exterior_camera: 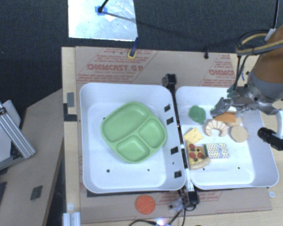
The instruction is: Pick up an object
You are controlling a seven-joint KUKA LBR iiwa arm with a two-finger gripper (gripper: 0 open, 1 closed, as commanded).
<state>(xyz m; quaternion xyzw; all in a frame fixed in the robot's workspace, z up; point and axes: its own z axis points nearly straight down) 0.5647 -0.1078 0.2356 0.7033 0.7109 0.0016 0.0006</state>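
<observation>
While the gripper (pixel 222 108) hangs low over the right bin (pixel 262 173), whether it is clenched or released cannot be told; just beside it lie an orange piece (pixel 228 118) and a croissant (pixel 217 127); nearby sit a green lump (pixel 196 113), a pizza slice (pixel 197 156) and a round biscuit (pixel 238 134); the left bin (pixel 92 126) holds a green divided plate (pixel 133 132).

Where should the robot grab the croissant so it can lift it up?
Probably across the fat middle of the croissant, coming straight down from above. It lies flat in the right bin, and its curved ends taper thin. The round cookie sits close on its right, so fingers fit better front-to-back.
</observation>
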